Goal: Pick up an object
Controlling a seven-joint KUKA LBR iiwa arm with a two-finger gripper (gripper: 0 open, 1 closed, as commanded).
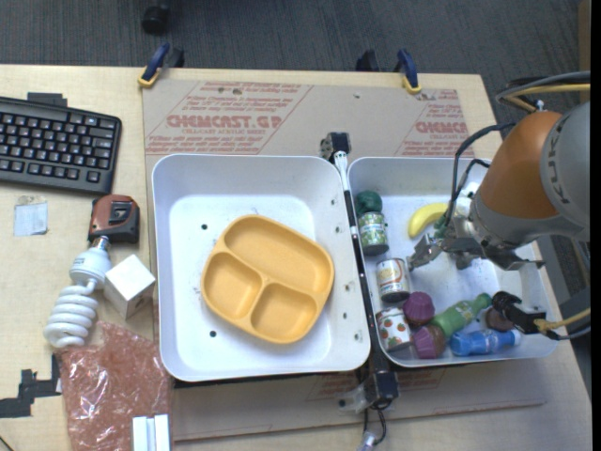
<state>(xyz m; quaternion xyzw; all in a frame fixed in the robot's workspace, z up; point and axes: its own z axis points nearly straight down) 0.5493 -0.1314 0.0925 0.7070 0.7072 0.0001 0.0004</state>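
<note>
The arm (526, 181) hangs over the right bin (404, 172), with the tool (430, 249) low inside it among the clutter. I judge this to be the reaching step: nothing is visibly lifted, and the pick is not yet done. Whether the tool is spread or closed cannot be told from this slanted view, and no item can be seen clamped in it.

The likeliest targets sit close around the tool. The banana (424, 220) lies just behind it, near touching. A can (391, 278) stands just to its left and a little toward the camera. Past that can, further left and back, stands a jar (373, 232) with a dark green ball (367, 201) behind it. In front of the tool lie a purple plum (419, 306), a green bottle (460, 315), a blue bottle (482, 343) and a second, strawberry-printed can (393, 329).

The next move, as I judge it, calls for settling squarely over one item, probably the banana or the near can, closing firmly, then rising straight without dragging neighbours.

Counted, largest first: one surface (282, 111), two bins, the left bin (178, 252) holding one yellow divided tray (268, 278); two bottles, two cans, one jar, one banana, one plum, one ball.
</note>
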